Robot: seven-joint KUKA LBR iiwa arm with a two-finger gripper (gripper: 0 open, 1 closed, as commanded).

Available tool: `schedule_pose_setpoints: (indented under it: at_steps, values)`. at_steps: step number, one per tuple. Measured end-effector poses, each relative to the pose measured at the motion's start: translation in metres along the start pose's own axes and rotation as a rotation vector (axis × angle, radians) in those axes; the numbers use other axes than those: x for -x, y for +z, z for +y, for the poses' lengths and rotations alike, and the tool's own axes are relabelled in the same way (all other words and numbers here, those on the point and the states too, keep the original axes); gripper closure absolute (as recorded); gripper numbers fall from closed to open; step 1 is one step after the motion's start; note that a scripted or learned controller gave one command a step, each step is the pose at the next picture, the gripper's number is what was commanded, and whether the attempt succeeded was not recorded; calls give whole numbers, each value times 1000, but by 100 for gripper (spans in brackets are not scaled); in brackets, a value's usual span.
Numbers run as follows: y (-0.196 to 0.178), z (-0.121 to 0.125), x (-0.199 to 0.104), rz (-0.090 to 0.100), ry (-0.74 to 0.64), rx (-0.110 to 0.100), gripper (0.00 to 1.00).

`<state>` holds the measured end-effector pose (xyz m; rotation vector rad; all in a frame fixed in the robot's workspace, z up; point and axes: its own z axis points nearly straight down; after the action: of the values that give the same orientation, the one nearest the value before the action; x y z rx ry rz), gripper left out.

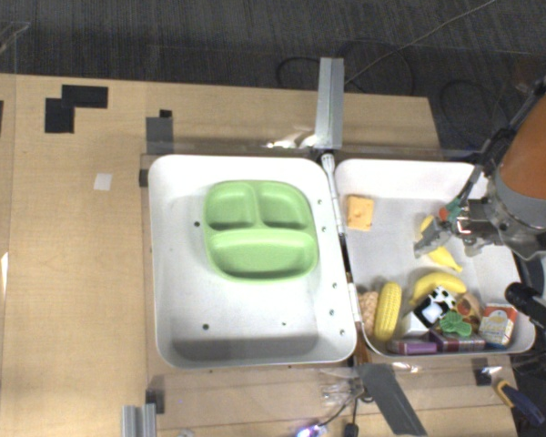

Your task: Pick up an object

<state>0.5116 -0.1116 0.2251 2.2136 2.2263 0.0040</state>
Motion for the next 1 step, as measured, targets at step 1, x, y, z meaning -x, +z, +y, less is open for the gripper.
schedule_pose_setpoints:
  at_steps: [1]
  values:
    - [129, 43, 31, -1, 4, 4, 0]
